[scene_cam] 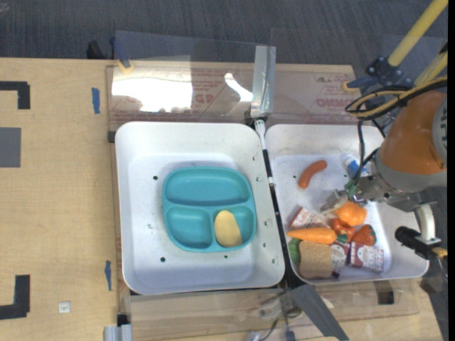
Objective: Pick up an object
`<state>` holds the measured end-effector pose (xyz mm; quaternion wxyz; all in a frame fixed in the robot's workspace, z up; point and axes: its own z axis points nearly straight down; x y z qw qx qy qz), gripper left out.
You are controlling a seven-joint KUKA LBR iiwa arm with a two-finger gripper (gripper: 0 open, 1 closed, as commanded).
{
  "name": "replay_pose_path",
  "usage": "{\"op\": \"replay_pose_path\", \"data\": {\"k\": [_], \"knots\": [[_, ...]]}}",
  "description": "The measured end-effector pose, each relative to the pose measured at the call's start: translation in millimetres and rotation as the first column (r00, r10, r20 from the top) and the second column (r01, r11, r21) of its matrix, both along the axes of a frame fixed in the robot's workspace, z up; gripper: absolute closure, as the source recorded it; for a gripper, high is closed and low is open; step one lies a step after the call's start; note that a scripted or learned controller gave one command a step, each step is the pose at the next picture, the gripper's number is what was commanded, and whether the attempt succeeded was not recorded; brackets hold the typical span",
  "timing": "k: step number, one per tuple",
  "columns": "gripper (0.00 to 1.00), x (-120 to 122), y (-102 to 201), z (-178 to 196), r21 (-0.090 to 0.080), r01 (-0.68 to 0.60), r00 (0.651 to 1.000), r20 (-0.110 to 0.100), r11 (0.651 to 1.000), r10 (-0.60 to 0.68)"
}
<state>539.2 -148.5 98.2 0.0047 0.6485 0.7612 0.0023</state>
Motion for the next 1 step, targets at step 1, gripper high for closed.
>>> {"op": "replay_pose_path", "data": {"k": [1], "knots": [[1.00, 74.3, 78.5, 92.6, 0.005, -0.005, 1.000, 0.004, 1.000, 0.005]]}}
